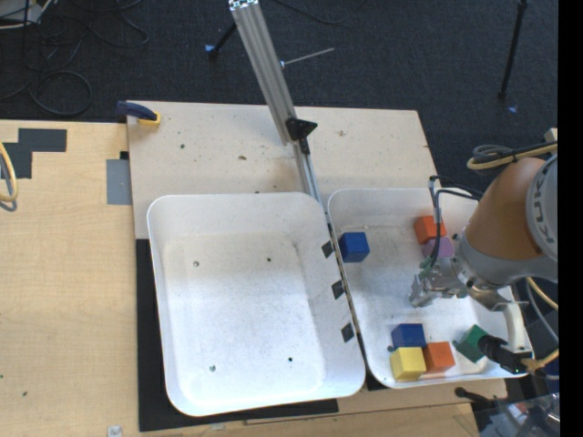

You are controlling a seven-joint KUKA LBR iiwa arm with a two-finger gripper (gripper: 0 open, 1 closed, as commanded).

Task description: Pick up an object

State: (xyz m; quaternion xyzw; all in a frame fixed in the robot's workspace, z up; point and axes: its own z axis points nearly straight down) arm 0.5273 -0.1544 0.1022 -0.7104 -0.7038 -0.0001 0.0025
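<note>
Reaching in from the right, the grey arm (524,221) with its orange band hangs over the right bin (378,209), and the gripper (428,289) is down near that bin's middle. The view there is small and blurred, so whether anything sits in its grasp cannot be told. A purple block (444,247) seems to lie just beside the gripper, partly hidden by it, with an orange block (424,228) touching or nearly touching it on the far side. A blue cube (353,246) rests near the divider between the bins. Toward the near edge, a dark blue block (408,336), a yellow block (408,363) and another orange block (439,357) huddle together, with a green block (472,342) just to their right. The left bin (239,209) sits alongside.
</note>
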